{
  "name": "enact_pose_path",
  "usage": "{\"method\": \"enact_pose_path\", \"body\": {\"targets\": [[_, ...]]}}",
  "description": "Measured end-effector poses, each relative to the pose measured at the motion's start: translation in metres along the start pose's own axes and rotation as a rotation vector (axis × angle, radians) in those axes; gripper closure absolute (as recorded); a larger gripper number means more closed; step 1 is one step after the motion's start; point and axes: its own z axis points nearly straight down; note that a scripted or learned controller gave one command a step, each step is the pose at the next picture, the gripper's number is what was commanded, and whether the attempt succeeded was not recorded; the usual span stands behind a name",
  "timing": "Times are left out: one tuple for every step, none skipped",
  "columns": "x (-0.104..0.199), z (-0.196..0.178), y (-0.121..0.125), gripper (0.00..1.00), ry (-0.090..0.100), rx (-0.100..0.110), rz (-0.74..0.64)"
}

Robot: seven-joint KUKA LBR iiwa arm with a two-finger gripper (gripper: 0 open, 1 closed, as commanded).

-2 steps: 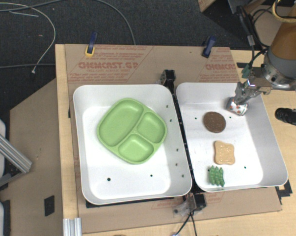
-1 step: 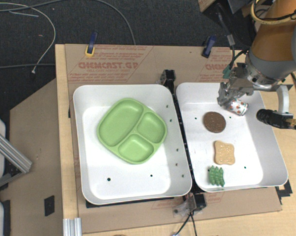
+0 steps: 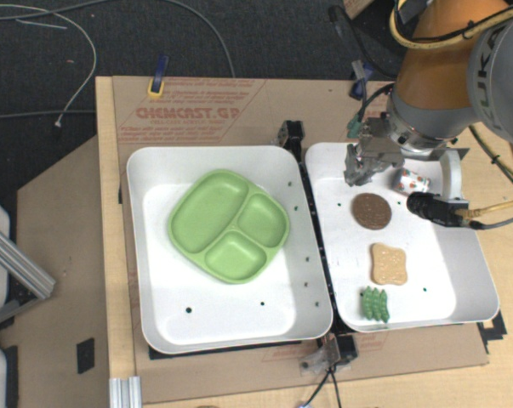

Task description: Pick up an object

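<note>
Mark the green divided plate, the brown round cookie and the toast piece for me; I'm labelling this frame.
green divided plate (image 3: 229,225), camera view, centre ridge.
brown round cookie (image 3: 371,211), camera view, middle of top.
toast piece (image 3: 390,264), camera view, middle of face.

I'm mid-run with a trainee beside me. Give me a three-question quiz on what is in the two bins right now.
1. True or false: the green divided plate lies in the right bin.
2. Which item lies nearest the gripper? A) brown round cookie B) toast slice C) green bumpy piece
3. Fill in: in the camera view, the toast slice lies between the cookie and the ____.

Key
1. False; it lies in the left bin.
2. A; the cookie sits just below the gripper in the view.
3. Green bumpy piece, at the right bin's near edge.
</note>
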Motion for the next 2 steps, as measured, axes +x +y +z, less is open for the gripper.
{"method": "enact_pose_path", "body": {"targets": [[0.056,0.013,-0.018,1.00,0.000,0.003,0.001],[0.102,0.017,-0.018,1.00,-0.001,0.001,0.002]]}}
